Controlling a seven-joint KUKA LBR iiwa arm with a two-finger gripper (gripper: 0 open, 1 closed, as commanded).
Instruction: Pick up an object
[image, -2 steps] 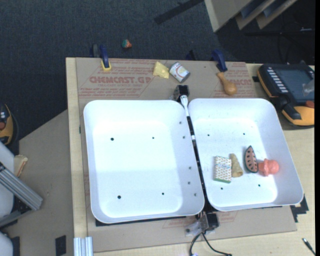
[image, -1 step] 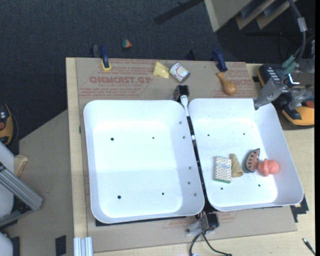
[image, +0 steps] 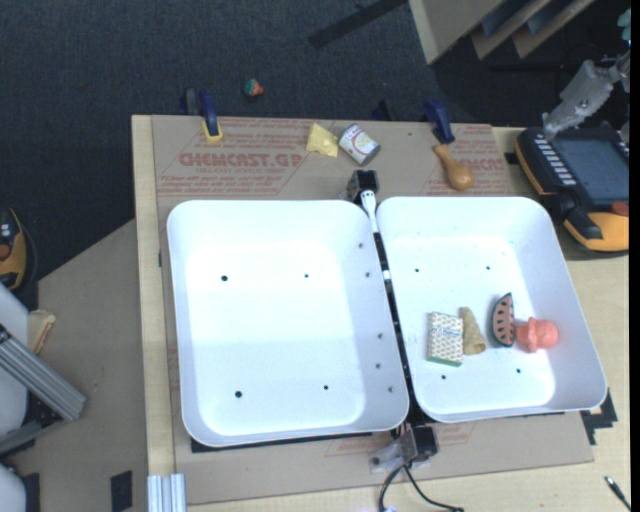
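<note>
Setting: a cardboard-topped bench (image: 300, 150) printed with red lettering stands on dark carpet, and clamps grip its far edge.
Bins: two shallow white bins sit side by side, touching along a black seam; the left bin (image: 200, 240) and the right bin (image: 560, 260).
Contents of right bin: four small things lie in a row near its front: a speckled flat packet (image: 445, 337), a tan cone-shaped piece (image: 471, 331) touching it, a toy watermelon slice (image: 502, 320), and a pink soft-looking lump (image: 538, 335) against the slice.
Outside the bins: a yellow wedge (image: 322, 141), a small carton (image: 359, 144) and a wooden-looking pear shape (image: 454, 168) rest on the cardboard behind the bins.
Pincer: I cannot tell its state; nothing here shows whether it is wide or narrow, and no object is lifted.
Likely target: any of the four in the right bin; the pink lump at the row's end looks easiest to reach.
Handling: all seem light toys. The pink lump probably gives under pressure and should not slip; the watermelon slice looks hard, thin and smooth, so it may skate.
Where to grip: across the pink lump's narrow width, approaching from its free side.
Risk: the pieces crowd each other, so fingers may nudge a neighbour.
</note>
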